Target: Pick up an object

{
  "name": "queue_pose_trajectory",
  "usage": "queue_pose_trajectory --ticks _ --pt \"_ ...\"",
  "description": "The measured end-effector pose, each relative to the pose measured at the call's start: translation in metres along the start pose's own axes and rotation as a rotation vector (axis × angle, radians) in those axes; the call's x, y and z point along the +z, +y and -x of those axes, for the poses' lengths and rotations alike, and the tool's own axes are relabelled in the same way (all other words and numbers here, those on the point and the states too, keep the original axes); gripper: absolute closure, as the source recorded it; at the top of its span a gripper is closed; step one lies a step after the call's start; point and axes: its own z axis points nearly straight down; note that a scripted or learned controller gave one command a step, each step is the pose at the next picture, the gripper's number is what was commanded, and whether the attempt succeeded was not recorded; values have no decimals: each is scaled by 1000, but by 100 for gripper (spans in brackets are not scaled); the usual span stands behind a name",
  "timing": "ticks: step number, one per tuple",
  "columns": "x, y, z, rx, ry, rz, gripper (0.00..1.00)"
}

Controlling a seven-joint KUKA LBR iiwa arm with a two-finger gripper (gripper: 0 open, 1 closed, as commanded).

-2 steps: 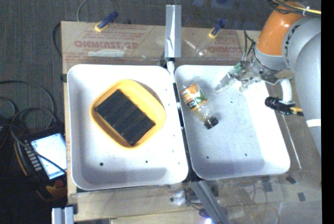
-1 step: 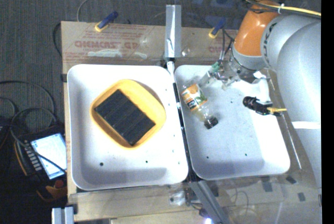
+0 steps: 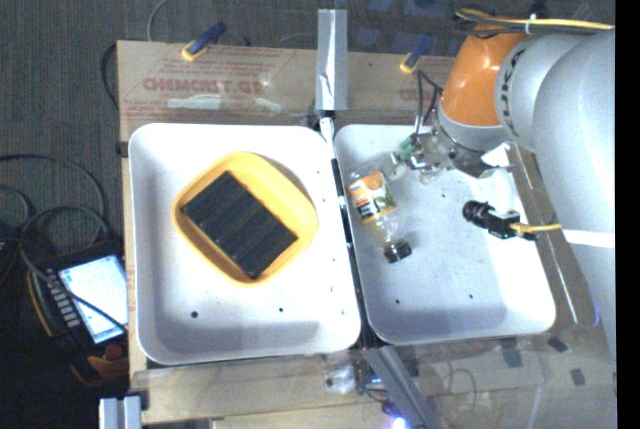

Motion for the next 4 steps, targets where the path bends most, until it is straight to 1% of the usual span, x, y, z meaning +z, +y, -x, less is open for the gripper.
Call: queue_pose_trajectory --ticks 1,2,3,4 --pt "-2 -55 -9 -23 -2 0 0" --pt "-1 -24 -5 -12 0 1 0" --pt "-2 -62 -6 -99 -5 6 0" --pt "2 28 -4 21 15 -6 0"
